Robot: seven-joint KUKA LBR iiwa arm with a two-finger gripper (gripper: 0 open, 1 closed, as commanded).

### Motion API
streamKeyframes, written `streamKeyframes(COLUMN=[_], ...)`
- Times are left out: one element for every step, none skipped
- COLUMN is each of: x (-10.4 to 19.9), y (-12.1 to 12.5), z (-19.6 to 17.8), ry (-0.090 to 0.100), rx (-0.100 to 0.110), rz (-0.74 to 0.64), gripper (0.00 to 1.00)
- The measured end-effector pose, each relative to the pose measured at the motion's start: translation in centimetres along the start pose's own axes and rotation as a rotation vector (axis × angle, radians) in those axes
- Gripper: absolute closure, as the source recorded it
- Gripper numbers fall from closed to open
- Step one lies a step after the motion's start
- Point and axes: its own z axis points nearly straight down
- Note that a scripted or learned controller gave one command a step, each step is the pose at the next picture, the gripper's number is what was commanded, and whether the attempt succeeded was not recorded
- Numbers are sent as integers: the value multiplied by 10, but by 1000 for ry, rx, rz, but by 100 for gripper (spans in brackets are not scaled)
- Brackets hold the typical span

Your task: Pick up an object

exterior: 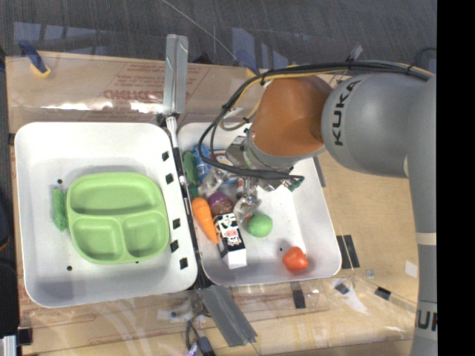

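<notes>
Claw down in the right bin's clutter

Our gripper (249, 202) hung over the purple object (220, 202), just far of the green ball (260, 225); we could not tell its grip. Carrot (204, 217), milk carton (231, 239) and tomato (295, 259) lay near.

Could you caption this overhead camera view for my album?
Gripper hovers over toy food in the right bin; green tray beside.
</notes>
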Motion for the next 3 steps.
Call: streamKeyframes(x=[52,61,0], y=[47,58,3], z=[1,0,0], ry=[-1,-4,0], rx=[-2,2,1], rz=[96,114,25], gripper=[0,0,0])
